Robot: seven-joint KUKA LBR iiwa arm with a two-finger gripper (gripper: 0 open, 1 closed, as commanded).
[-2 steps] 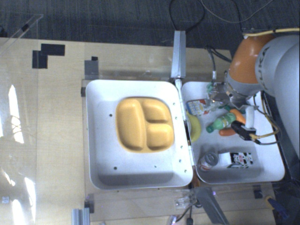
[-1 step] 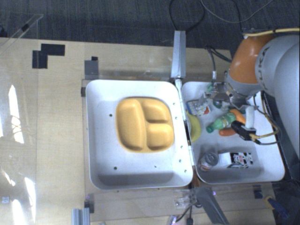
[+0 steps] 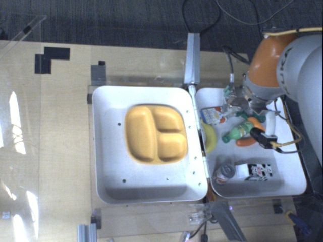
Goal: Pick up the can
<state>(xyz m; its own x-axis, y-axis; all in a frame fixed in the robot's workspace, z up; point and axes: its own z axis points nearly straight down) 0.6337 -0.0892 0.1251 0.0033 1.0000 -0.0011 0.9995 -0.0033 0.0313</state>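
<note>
While the can point(image 3: 225, 172) stands at lower right, the gripper point(image 3: 236, 103) hovers over upper-right clutter; cannot tell whether clenched or released, so likely mis-aimed.

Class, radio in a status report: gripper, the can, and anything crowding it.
Gripper low over right bin's far end, nothing seen held. Can lies untouched at near end. White carton beside can; green bottle farther back.

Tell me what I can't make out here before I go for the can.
- Gripper, camera view: fingers hidden under the wrist, state unreadable.
- Can: small, label illegible.
- Yellow item at the right bin's left wall: partly hidden by the rim.
- Items under the arm: partly covered.
</note>
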